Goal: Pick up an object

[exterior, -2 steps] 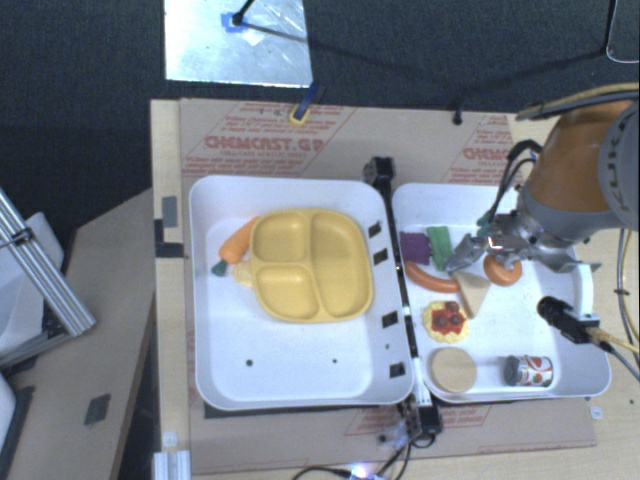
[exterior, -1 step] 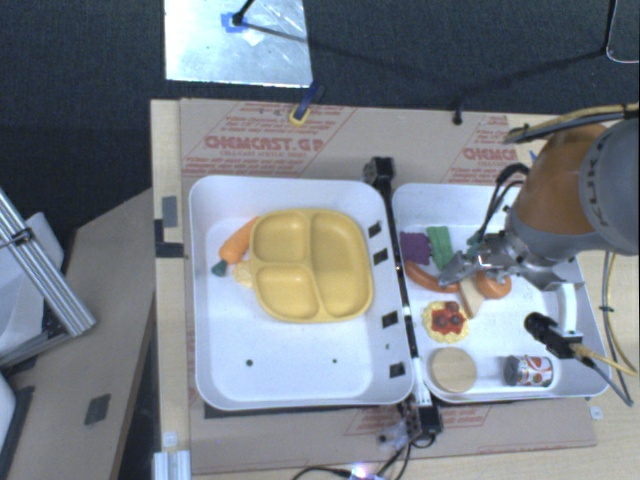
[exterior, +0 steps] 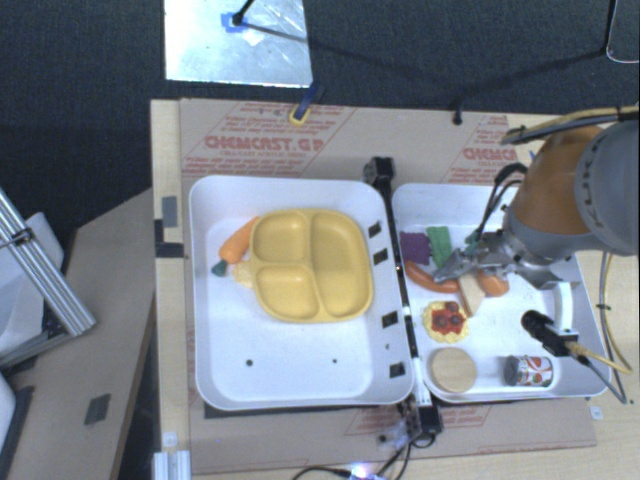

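I have the gripper down in the right bin, near its left wall, over the toy hot dog — whether anything is gripped, I cannot tell (reach step, I judge). Next: confirm grasp, then lift.

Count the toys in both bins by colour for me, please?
Yellow: 1, divided plate
Orange: 2, carrot, sausage
Purple: 1, block
Green: 1, block
Tan: 1, round cookie
Mixed colours: 2, pizza, can
Total: 8
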Available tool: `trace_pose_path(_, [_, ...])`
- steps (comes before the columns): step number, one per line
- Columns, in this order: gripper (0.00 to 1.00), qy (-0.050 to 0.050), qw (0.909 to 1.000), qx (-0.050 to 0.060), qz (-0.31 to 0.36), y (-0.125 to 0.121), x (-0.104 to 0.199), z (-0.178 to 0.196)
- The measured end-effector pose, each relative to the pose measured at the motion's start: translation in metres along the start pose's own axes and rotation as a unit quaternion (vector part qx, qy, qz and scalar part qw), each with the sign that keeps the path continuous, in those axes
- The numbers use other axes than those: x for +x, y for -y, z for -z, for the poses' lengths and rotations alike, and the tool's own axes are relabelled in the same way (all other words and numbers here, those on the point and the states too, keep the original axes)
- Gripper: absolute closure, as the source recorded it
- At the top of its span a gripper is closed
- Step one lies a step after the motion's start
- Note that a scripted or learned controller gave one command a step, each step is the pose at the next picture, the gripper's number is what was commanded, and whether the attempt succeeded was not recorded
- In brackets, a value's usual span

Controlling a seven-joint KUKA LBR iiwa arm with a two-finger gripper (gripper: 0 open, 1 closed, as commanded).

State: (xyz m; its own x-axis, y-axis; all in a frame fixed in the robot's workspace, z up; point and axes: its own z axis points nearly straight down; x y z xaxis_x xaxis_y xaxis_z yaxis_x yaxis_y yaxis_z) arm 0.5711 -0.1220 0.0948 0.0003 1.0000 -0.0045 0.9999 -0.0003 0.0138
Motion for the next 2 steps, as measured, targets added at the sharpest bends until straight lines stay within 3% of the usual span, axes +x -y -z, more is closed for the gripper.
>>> trace_pose_path(1, [1.00, 0.004, 1.0000, -0.008, 0.000, -0.004, -0.003, 0.013])
trace_pose_path(2, [1.00, -0.001, 1.0000, 0.003, 0.002, -0.009, -0.009, 0.076])
